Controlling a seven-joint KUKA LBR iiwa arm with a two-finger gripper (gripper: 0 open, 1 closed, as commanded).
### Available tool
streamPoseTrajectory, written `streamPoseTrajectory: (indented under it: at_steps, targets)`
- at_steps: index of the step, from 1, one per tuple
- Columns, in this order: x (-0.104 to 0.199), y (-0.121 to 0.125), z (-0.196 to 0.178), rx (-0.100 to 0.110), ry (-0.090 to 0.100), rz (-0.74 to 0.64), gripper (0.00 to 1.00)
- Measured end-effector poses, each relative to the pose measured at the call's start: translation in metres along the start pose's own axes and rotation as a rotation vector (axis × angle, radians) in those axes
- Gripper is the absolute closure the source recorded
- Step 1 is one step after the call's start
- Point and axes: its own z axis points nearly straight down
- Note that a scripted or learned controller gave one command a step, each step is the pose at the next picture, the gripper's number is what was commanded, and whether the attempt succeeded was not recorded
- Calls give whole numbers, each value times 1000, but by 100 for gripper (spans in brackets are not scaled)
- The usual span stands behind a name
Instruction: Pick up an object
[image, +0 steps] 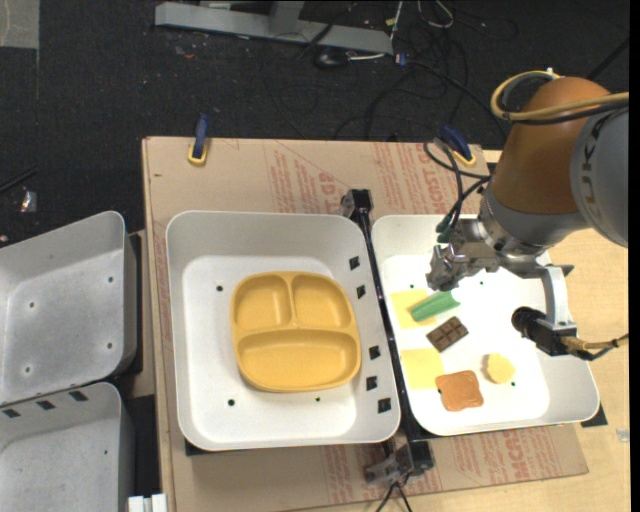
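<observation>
My gripper (446, 272) hangs low over the right bin (570, 400), just above the upper end of a green block (434, 306). Nothing shows between its fingers. The green block lies partly on a pale yellow flat piece (406, 305). Below it sit a brown chocolate-bar piece (447, 333), a second pale yellow piece (420, 367), an orange-brown toast-like slab (460, 390) and a small round yellow item (499, 369).
The left bin (190, 300) holds a yellow divided plate (296, 331). A black ridge (378, 300) with clips separates the two bins. Grey perforated trays (60, 300) lie off the bench at the left. The right bin's upper right stays under the arm.
</observation>
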Motion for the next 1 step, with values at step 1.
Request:
streamPoseTrajectory:
  at_steps: [1]
  targets:
    - [54, 16, -7, 0, 0, 0, 100]
